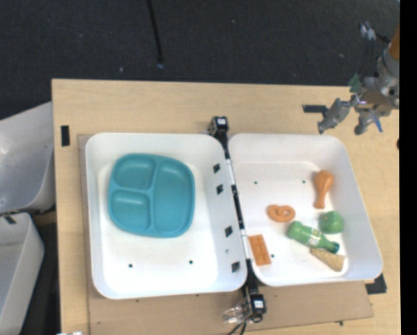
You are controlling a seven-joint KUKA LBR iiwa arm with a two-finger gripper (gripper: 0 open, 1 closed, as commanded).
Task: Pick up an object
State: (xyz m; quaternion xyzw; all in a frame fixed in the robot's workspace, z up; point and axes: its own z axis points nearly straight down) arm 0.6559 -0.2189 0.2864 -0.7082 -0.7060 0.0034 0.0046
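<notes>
The right bin holds several small objects. An orange drumstick-shaped toy lies near its right wall, with an orange pretzel-like ring to its left. A green bottle lies beside a round green piece, and a tan wedge sits at the front. An orange flat block rests by the bin's left edge. My gripper hangs above the bench beyond the bin's far right corner. It is open, with nothing between its fingers.
The left bin carries a teal divided plate. A black clamp strip runs between the two bins. White containers stand off the bench at the left.
</notes>
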